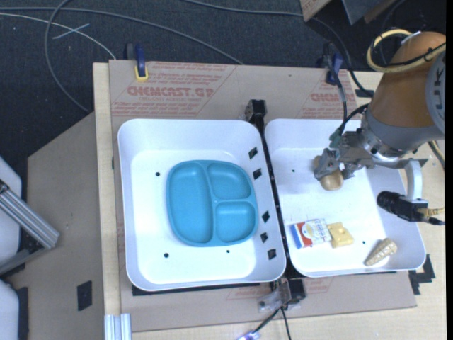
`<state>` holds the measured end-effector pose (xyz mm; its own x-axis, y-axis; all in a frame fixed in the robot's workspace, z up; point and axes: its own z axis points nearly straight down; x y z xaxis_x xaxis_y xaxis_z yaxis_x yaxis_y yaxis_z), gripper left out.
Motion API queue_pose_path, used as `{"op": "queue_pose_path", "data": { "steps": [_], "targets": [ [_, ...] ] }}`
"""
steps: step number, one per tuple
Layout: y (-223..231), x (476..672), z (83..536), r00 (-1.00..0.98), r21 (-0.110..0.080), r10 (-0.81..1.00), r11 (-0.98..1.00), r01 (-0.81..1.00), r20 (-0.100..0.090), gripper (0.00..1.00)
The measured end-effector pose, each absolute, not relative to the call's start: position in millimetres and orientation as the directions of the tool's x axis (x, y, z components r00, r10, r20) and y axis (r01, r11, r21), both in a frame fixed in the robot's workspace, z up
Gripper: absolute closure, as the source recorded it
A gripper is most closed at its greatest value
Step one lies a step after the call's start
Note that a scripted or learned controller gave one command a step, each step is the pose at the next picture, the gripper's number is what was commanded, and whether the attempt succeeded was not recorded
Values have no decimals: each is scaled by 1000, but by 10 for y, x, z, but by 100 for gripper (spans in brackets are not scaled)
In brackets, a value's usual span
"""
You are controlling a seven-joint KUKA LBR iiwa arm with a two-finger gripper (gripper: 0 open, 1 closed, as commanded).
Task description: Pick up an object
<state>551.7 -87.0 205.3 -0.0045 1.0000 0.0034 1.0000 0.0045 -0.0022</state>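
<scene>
A small rounded tan object [331, 182], potato-like in shape, lies in the upper middle of the right-hand shallow white bin [297, 142]. The grey two-finger gripper [328, 167] is lowered directly over it, touching or just above its upper side. Whether the object is pinched cannot be told, since the gripper's tip is too small and crowded to be read.

The object is judged to be light and fairly stiff, probably a plastic or foam toy food piece. Its curved, smooth skin is likely to slip out sideways if it is squeezed off centre, so a hold across its widest middle is advised, with the contact kept low on its flanks.

Three other things are held in the same bin, well apart from the gripper and near the front wall: a small flat red, white and blue packet [310, 234], a pale yellow cheese-like block [340, 235] touching or just beside the packet, and a ridged beige cone-shaped piece [381, 251] at the front right corner.

In the left-hand shallow white bin [141, 154] a light blue plastic plate with three compartments [211, 202] is laid flat near the middle; nothing is seen in its compartments.
</scene>
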Motion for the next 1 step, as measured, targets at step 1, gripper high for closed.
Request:
{"op": "queue_pose_path", "data": {
  "steps": [1],
  "targets": [
    [-347,5360,2018,-5,-4,1000,5,1000,3,100]
  ]
}}
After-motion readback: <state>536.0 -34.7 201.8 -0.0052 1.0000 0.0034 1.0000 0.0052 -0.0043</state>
